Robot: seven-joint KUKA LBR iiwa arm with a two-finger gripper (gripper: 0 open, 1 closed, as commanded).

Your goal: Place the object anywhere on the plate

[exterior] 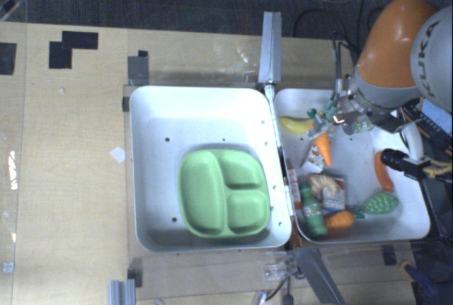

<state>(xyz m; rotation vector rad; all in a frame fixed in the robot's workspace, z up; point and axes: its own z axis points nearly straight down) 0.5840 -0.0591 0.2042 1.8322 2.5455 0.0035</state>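
A pale wooden table [64, 176] carries two white bins; the pincer [340, 116] hangs at the right bin's [417, 226] far end over jumbled toy food – grip state unclear – the green plate [225, 192] lying well left, in the left bin [152, 155]

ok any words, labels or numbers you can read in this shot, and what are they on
"KU": letters on the grey arm at the right edge, the rest cut off by the frame.
Printed packets in the right bin: too small and blurred to read.
Green plate, left bin and bench: no text.
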